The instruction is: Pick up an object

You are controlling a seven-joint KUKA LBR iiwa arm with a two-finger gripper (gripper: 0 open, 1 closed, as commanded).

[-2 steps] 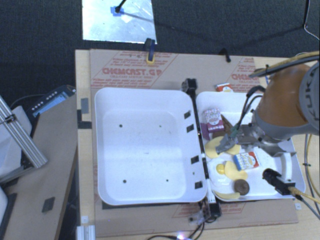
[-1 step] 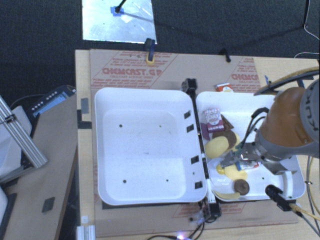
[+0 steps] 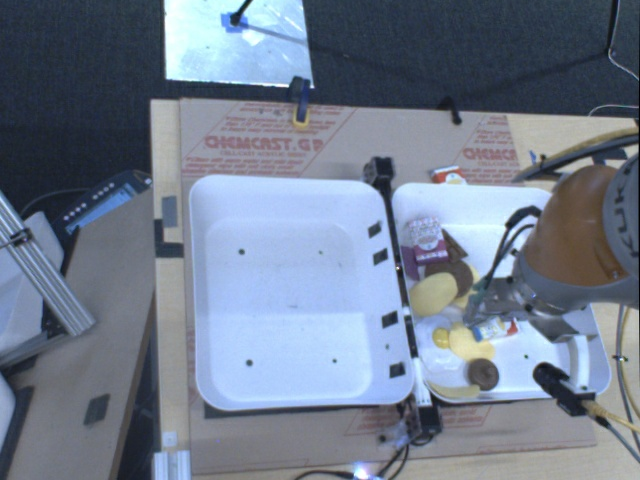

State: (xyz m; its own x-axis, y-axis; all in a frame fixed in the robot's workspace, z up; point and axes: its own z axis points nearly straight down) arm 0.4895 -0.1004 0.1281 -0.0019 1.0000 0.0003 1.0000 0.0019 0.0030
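White plastic, the right-hand bin (image 3: 575, 363) holds all the objects: a pale yellow potato-shaped lump (image 3: 434, 293), a small yellow toy (image 3: 462, 342), a brown round piece (image 3: 484, 373) and a maroon packet (image 3: 428, 245). We have the gripper (image 3: 492, 318) low among them, just beside the yellow toy; we cannot tell how it is set. To do this well, we judge we should centre over one item, clear of its neighbours, before lifting. The left-hand bin (image 3: 215, 368) sits alongside.
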